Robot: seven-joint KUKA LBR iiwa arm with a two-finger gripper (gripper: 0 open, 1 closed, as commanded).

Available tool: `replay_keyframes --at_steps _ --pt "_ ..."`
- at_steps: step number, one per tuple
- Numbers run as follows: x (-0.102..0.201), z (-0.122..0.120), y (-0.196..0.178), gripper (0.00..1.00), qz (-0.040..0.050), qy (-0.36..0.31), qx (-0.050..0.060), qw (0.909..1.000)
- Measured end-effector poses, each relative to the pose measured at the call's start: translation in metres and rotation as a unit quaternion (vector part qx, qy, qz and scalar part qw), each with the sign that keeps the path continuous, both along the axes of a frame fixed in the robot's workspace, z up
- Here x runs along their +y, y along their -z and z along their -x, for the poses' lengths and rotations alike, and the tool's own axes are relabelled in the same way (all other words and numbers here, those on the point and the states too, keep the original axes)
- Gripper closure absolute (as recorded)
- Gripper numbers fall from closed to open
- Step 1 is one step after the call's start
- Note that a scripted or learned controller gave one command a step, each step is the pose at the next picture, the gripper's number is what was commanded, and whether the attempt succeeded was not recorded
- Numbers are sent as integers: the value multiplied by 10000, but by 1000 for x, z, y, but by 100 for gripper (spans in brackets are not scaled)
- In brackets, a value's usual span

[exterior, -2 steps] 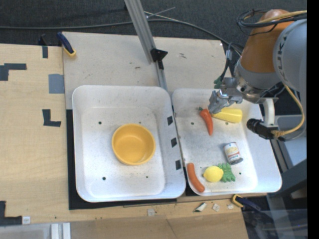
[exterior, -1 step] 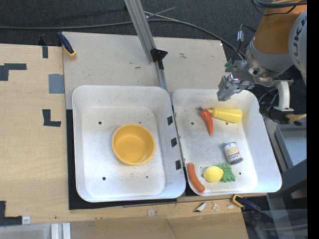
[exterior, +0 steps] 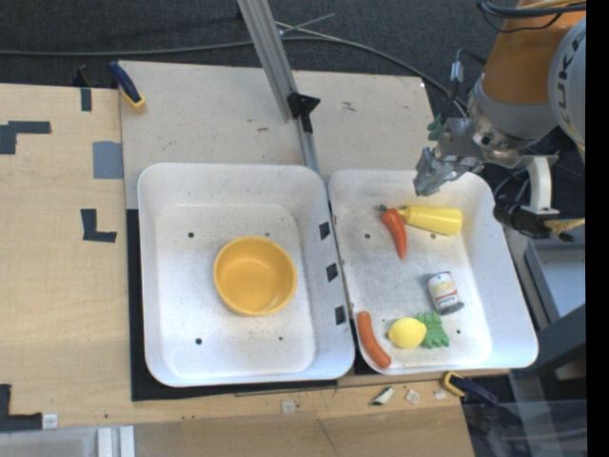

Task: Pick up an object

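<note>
Two white bins sit side by side. Right of centre, the right bin [exterior: 504, 284] holds the pickable clutter: a yellow bottle [exterior: 436, 220], carrot [exterior: 396, 232], small can [exterior: 443, 292], lemon [exterior: 406, 332] and sausage [exterior: 372, 340]. The gripper [exterior: 430, 176] hangs just above the bottle, likely lining up; whether it is open I cannot tell. The can's label is unreadable. A yellow bowl [exterior: 254, 274] sits in the left bin.

view: fixed overhead, slanted down | covers: both white bins [exterior: 147, 255] side by side | range: moderate

open floor [exterior: 447, 255] between bottle [exterior: 435, 219] and can [exterior: 443, 291]
</note>
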State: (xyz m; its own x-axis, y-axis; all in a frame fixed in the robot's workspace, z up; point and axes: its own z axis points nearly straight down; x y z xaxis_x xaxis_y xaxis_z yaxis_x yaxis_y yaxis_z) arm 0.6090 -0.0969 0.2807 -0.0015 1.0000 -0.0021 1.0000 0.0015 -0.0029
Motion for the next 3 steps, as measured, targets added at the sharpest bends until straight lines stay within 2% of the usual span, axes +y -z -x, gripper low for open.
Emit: replay_keyframes --at_steps 1,2,3 --pt "53 -20 6 100 -12 -23 0 10000" --pt "110 -43 27 100 -11 -29 9 10000" --pt "164 -53 55 100 -9 -27 30 10000"
